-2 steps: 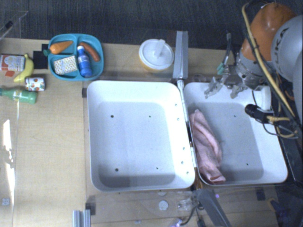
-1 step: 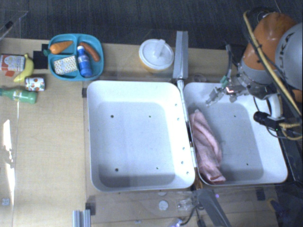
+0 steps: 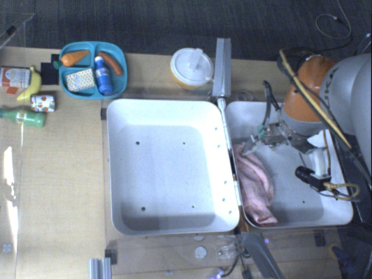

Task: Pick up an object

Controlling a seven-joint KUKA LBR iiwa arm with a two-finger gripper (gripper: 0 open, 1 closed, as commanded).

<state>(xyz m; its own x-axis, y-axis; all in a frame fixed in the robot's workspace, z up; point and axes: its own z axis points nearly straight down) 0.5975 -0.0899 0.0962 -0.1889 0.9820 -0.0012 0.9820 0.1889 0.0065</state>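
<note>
Two shallow white bins sit side by side on my bench, seen from above at a slant. I reach in from the right, my grey arm with its orange band hanging over the right bin. My gripper is low inside that bin, near its upper left part, just above the top end of a pink cloth. Whether my fingers are apart or together I cannot tell; they are small and blurred against the white floor, and I cannot see any cloth between them. The cloth lies crumpled along the bin's left wall, running from near my gripper down toward the bin's near corner. A black cable end dangles from my wrist over the bin's floor, to the right of the cloth.

Beside it, the left bin is the larger of the two, its floor marked by a few small dark dots. Beyond the bins a white lidded cup stands on the bench. Further left is a blue divided tray with toy food in its compartments, and at the bench's left edge lie a banana, a small can and a green bottle.
</note>
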